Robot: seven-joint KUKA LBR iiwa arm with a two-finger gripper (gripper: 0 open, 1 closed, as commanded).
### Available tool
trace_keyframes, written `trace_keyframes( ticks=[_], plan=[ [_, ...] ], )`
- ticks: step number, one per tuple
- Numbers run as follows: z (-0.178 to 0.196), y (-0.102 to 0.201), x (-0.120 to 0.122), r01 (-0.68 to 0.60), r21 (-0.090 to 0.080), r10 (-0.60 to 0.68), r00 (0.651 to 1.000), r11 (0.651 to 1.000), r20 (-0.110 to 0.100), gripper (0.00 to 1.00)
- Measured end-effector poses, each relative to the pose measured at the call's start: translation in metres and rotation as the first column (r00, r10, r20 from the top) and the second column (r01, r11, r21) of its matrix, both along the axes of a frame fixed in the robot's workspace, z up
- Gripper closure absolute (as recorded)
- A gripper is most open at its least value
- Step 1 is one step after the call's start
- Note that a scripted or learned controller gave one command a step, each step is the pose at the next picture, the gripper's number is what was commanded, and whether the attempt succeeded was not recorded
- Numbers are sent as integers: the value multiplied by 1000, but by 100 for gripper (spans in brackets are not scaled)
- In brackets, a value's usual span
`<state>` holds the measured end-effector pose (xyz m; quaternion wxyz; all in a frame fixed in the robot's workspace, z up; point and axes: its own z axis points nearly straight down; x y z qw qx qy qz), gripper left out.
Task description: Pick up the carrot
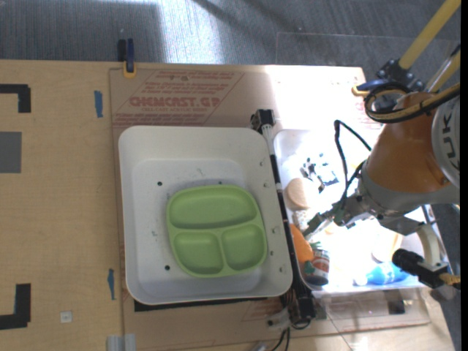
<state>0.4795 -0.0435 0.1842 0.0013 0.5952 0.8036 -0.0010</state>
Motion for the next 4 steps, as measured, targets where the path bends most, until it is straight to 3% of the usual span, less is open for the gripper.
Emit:
trace_keyframes(
  ticks=[1,2,4],
  plan=[
    [0,12,1,71,2,-71,997,997,3,0],
    [0,-13,10,264,1,-264,965,965,2,0],
    [0,-12,15,253,2,-253,967,967,0,0]
  ],
)
